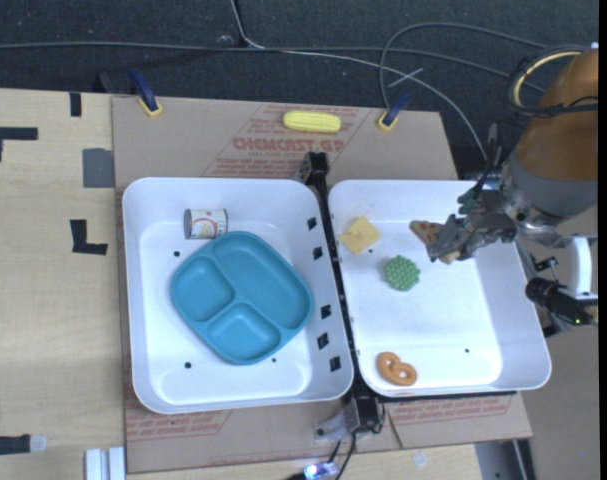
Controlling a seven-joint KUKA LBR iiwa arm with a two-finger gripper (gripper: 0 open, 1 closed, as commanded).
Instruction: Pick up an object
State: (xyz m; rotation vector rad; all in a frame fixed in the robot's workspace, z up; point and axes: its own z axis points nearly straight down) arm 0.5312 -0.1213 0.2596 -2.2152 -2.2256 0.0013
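Nearest sits a pretzel point(395, 369), well below the jaws point(445, 245). Just left of them lies a green ball point(402, 273). Whether they're spread, I cannot tell.

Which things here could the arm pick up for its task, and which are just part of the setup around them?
Could be picked up: yellow wedge; green bumpy ball; pretzel-shaped toy; small can; blue divided tray. The gripper hovers over the right bin.

Just setup: left bin; yellow corn-like toy, outside the bins; cardboard sheet; cables.
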